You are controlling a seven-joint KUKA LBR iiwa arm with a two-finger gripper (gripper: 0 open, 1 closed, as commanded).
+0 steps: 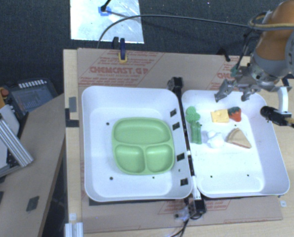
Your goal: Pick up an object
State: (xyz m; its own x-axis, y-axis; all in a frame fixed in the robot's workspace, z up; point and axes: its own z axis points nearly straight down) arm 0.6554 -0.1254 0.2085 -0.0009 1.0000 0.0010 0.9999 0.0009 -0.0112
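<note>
In the right bin (265, 167) lie several small food toys: a green leafy piece (194, 125) by the left wall, a yellow block (219, 116), a red strawberry-like piece (235, 114), a white lump (215, 139) and a tan wedge (239, 138). My gripper (233, 95) hangs over the bin's far edge, just above the yellow block and the red piece. Its two dark fingers are spread apart with nothing between them.
The left bin (95, 112) holds a green sectioned plate (142, 144). A black divider clamp (177, 84) sits between the bins. A cable arcs over the bench's back. A control pendant (31, 98) rests at the far left.
</note>
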